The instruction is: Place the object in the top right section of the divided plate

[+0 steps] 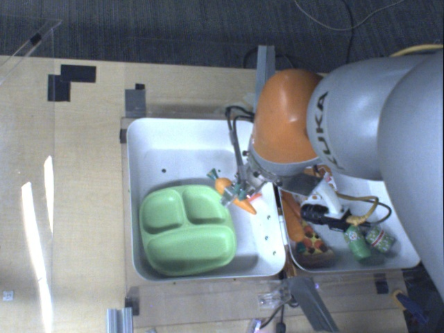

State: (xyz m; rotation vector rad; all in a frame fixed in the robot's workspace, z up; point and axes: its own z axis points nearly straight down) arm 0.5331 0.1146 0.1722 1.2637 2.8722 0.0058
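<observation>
The green plate [187,229] sits in the left bin [156,141], smooth moulded plastic with rounded corners, split into two small upper sections and one wide lower one. Right at its top right corner hangs the gripper [234,194], and there's a carrot [234,195] caught between its fingers: orange, tapered, glossy like a toy, with a bit of green at its upper left end and its point aimed down to the right. It's at the plate's edge, beside the top right section, not lying in it. Above, the arm [361,116] is rounded grey metal with a shiny orange band [284,116], and the letters "KUKA" run down the casing. The right bin [388,255] holds a green can [357,243] and other small colourful items, too jumbled to name.
</observation>
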